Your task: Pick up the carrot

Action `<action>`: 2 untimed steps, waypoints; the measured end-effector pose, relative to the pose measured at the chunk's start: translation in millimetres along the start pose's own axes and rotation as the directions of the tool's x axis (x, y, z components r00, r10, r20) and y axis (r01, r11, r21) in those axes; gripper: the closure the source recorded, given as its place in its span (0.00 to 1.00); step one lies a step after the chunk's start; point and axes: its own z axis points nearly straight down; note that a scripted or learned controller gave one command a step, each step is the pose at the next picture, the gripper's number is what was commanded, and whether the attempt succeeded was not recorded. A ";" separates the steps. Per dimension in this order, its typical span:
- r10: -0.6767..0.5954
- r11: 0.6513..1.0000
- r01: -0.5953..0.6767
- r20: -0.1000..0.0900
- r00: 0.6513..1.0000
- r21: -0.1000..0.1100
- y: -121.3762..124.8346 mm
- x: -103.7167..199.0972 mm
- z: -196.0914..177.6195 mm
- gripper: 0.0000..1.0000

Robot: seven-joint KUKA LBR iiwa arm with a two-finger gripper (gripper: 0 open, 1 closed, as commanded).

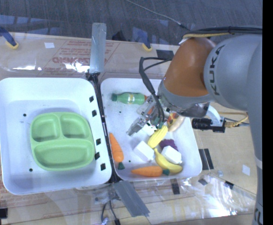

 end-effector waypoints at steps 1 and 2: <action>-0.026 1.000 0.026 -0.013 1.000 0.005 36.1 101.3 4.8 0.00; 0.026 1.000 -0.026 -0.008 1.000 0.006 -9.0 41.8 4.5 0.00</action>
